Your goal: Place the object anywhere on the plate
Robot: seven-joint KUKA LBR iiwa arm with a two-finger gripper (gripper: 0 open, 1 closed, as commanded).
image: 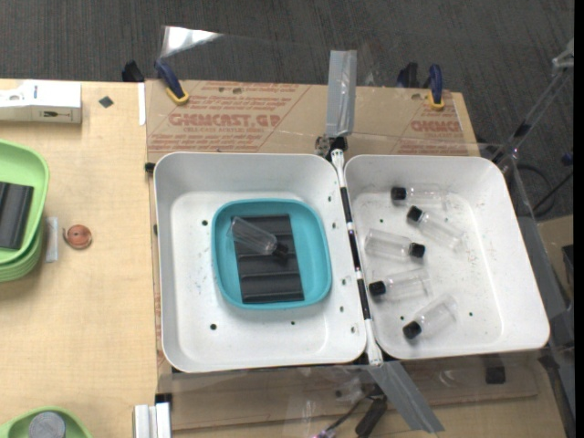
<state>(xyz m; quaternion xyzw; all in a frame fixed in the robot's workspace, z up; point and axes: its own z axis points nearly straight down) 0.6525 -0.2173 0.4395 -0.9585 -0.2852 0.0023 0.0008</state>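
A teal square plate (224, 245) with a dark ribbed centre sits in the left white bin (182, 327). A clear vial with a black cap (258, 237) lies on the plate, tilted, cap toward the right. Several more clear vials with black caps lie scattered in the right white bin (493, 327), among them a vial (395, 246) near the middle and a vial (429, 319) at the front.
Brown cardboard (246, 117) lies behind the bins, held by clamps. A green tray (23, 213) sits at the left edge on the wooden bench (91, 336), near a small round orange disc (78, 236). A white box (41, 103) lies at back left.
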